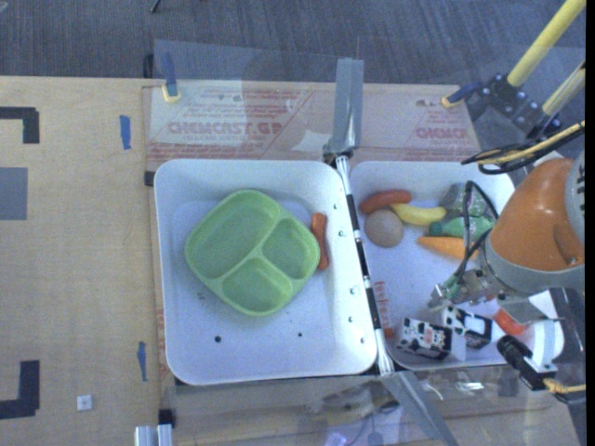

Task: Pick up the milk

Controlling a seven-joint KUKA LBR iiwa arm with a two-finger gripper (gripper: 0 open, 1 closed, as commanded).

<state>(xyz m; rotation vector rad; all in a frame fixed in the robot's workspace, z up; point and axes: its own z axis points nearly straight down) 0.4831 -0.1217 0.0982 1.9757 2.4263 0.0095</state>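
Nearest, the milk (426, 338), a black-and-white cow-patterned carton, lies on its side at the front edge of the right bin (406, 277). Just above and right of it hangs the hand (462, 293); whether it is open or closed cannot be told. Farther back lie a carrot (441, 244), brown ball (383, 229), banana (418, 215) and sausage (385, 199). Left bin (186, 342) holds a green divided plate (252, 252).
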